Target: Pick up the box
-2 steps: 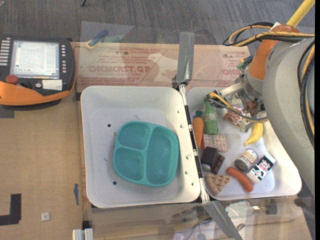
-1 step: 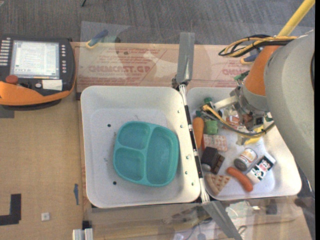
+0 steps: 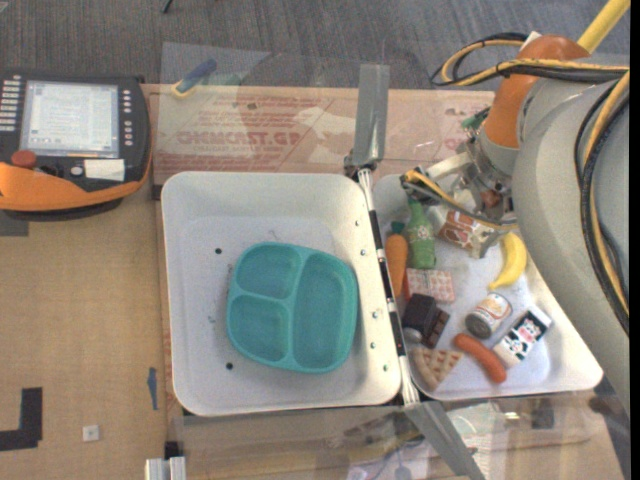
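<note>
The pincer (image 3: 478, 208) is low in the far part of the right bin (image 3: 575, 363), directly over a small red-and-white box (image 3: 466, 232) that lies tilted just below and beside it. Whether it is clenched on anything cannot be told; the wrist and cabling hide the tips, and the box appears to rest among the other goods, not lifted clear. Just left of the pincer stands a green bottle (image 3: 421, 240), with a carrot (image 3: 397, 261) beyond that against the bin wall. Just right and nearer the camera lies a banana (image 3: 512, 261). Nearer still are a tin can (image 3: 489, 315), a black-and-white carton (image 3: 525, 335), a sausage (image 3: 481, 357), a patterned packet (image 3: 431, 285), a dark block (image 3: 424, 317) and a wedge of toast (image 3: 436, 366). Well to the left, the left bin (image 3: 195, 208) carries a teal divided plate (image 3: 293, 307). Assessment: the approach looks complete or nearly so; a secure grasp is unconfirmed, and the lift out of the clutter remains to be done.
</note>
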Available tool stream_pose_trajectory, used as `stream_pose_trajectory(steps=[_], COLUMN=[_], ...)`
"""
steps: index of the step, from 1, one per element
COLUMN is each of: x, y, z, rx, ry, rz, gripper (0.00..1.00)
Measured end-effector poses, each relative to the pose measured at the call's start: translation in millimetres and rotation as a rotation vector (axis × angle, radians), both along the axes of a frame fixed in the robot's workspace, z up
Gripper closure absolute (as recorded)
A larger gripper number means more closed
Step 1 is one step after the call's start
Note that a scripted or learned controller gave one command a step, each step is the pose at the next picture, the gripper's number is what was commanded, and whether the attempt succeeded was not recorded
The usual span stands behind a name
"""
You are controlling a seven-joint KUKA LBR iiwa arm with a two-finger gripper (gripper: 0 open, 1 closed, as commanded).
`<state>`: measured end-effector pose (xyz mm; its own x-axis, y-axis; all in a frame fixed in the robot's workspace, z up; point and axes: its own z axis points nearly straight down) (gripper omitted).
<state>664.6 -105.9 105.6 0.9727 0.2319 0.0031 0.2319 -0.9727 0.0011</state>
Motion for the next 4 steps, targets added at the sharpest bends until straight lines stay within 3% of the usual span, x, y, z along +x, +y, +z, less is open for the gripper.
stream_pose_trajectory(steps=[1, 2, 3, 4], x=[-38, -69, -35, -33], y=[8, 10, 2, 4], z=[-1, 0, -15, -3], rx=[-0.004, -0.007, -0.001, 0.000], ry=[-0.040, -0.047, -0.009, -0.012], rz=[-0.031, 0.067, -0.011, -0.007], gripper=[0.00, 0.00, 0.00, 1.00])
